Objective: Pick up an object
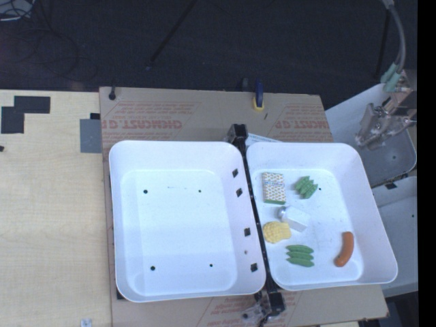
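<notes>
The right bin (371, 203) holds several small items. A patterned little box (274, 187) lies near its left wall, with a green pea pod (306, 187) to the right of it. Below them sit a pale clear piece (295, 217) and a yellow corn piece (276, 232), which touch. A second green pod (300, 255) lies near the front, and an orange sausage-shaped item (345, 249) lies at the front right. My gripper (379, 129) hangs outside the bin, beyond its back right corner, apart from every item.
The left bin (122, 216) stands beside the right one, joined along a black clipped divider (245, 210). Both rest on a cardboard sheet (177, 118). A blue and yellow clamp (259, 97) stands at the back edge. A grey plate (402, 155) lies under the gripper.
</notes>
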You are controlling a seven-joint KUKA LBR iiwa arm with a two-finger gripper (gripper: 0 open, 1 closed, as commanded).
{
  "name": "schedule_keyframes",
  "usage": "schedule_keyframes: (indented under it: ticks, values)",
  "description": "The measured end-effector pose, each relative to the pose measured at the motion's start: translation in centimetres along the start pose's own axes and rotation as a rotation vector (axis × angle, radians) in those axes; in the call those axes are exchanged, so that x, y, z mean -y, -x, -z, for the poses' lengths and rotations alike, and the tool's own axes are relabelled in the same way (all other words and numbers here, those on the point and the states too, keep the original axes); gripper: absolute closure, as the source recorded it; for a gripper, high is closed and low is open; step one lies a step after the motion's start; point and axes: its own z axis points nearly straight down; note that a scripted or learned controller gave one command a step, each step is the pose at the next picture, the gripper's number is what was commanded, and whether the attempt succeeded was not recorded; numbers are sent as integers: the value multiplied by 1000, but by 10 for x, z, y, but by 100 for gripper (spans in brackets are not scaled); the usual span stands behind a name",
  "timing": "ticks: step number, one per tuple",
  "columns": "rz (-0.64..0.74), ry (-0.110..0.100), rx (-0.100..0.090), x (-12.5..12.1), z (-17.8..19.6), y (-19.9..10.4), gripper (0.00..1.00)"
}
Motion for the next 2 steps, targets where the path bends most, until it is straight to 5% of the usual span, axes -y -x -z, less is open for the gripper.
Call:
schedule_keyframes:
  ticks: [1, 2]
  values:
    - [-1, 0, 0, -4, 0, -50, 100]
    - [-6, -12, 0, 1, -195, -6, 100]
